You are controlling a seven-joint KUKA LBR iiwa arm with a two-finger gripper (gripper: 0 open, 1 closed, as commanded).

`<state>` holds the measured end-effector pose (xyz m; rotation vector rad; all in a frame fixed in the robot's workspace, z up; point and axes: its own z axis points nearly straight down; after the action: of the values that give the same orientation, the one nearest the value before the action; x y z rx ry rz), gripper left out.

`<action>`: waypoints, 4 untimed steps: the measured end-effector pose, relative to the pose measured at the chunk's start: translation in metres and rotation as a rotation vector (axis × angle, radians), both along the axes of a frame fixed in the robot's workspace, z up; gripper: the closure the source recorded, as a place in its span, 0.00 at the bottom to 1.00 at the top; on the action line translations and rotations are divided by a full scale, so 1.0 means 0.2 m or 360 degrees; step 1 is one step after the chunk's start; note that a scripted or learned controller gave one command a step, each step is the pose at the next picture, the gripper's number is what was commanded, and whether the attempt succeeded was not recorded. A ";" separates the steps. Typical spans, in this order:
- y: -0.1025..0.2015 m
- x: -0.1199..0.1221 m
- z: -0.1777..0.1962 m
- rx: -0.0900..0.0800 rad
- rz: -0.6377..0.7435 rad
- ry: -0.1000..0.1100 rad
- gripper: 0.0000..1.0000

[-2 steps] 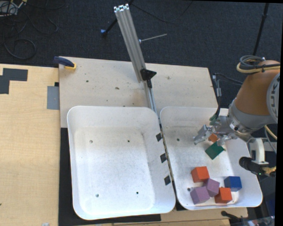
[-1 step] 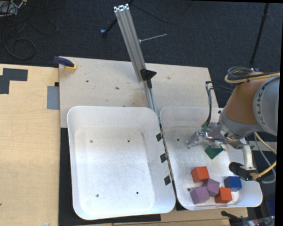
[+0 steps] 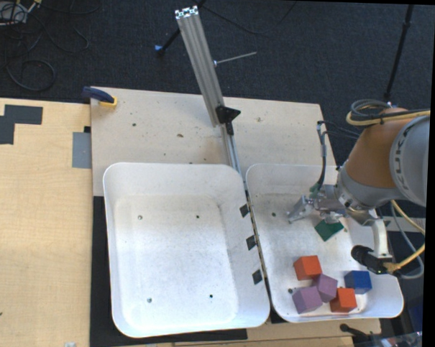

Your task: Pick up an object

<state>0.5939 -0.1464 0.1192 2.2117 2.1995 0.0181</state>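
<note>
Green block (image 3: pixel 329 229) lies in the right bin (image 3: pixel 275 180), just beside the gripper (image 3: pixel 311 208); whether anything is clamped cannot be told. Recommendation: centre over one block, descend squarely, close, lift straight. Orange, purple and blue blocks (image 3: pixel 324 285) cluster nearer the front corner.

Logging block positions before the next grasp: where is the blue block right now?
The blue block sits in the right bin, near its lower right corner, just above an orange block.
</note>
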 end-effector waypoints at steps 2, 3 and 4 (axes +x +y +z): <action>-0.02 -0.02 0.35 0.0011 0.0004 0.0034 1.00; -0.02 -0.01 0.59 0.0011 0.0009 0.0033 1.00; 0.22 -0.05 0.58 0.0016 0.0013 0.0044 1.00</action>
<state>0.5844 -0.1022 0.2346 2.2214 2.2278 -0.0013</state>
